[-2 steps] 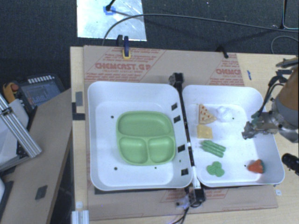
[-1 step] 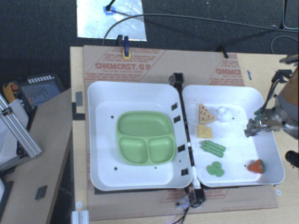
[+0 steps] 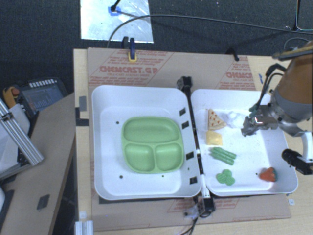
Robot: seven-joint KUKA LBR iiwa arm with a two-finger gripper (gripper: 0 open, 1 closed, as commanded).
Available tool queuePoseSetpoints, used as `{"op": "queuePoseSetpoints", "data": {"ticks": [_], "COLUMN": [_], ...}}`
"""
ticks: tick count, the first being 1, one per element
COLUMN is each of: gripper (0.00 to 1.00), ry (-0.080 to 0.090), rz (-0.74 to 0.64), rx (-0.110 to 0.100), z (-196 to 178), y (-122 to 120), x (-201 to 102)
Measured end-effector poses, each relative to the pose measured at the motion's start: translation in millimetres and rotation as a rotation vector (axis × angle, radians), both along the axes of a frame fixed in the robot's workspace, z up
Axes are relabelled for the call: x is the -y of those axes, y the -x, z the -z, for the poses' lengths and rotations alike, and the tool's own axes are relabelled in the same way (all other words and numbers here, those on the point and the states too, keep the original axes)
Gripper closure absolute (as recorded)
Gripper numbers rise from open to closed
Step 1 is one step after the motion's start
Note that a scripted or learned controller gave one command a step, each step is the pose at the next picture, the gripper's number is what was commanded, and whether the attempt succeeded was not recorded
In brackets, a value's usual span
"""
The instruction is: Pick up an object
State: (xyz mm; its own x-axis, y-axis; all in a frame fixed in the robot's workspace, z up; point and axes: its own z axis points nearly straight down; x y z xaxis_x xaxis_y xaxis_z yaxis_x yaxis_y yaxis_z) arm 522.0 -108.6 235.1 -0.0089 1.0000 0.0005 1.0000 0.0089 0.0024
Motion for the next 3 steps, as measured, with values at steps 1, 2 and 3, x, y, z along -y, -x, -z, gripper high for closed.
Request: {"op": "queuePoseSetpoints", "data": {"ticks": [1,2,3], "gripper": [1.00,1.00,1.00], "ry": [-0.001,-0.001,-0.001], "rz": [0.000,0.000,-0.001], "rx": [0.000,0.000,-0.001], "z": [-6,-11,5], "y": [-11,-22,-36], "x": [-48,-95,-150]}}
